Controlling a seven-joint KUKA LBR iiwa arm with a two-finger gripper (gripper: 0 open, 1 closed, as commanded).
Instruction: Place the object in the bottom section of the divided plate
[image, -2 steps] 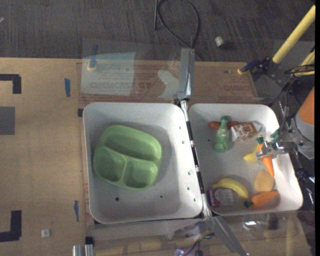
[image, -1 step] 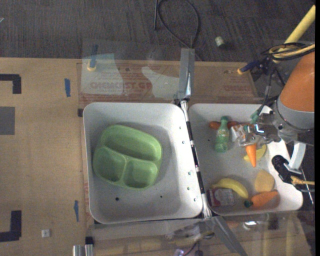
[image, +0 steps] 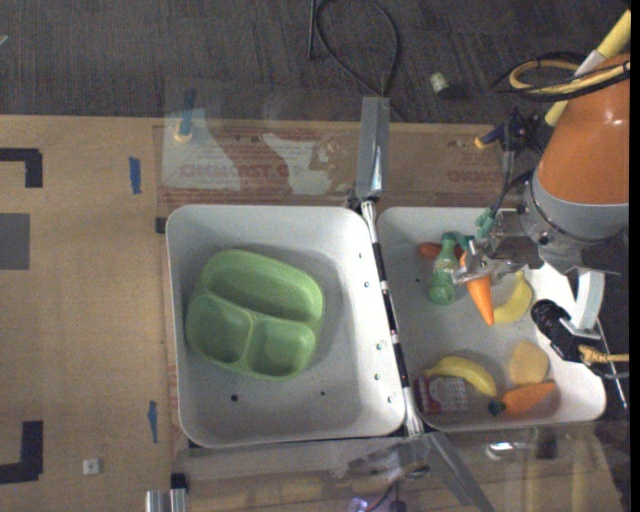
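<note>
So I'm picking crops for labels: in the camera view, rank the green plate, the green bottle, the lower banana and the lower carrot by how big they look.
1. Green plate, by far the largest.
2. Lower banana and green bottle: look alike, unranked.
3. Lower carrot, slightly smaller, though close to those two.

Faint mirrored lettering shows on the clear plastic sheet (image: 262, 160) taped to the wooden table (image: 80, 330); it cannot be read.

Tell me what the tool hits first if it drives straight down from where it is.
Most likely the orange carrot, lying just under the tool in the right bin, with the green bottle beside it. Depth is unclear from this slanted view.
</note>
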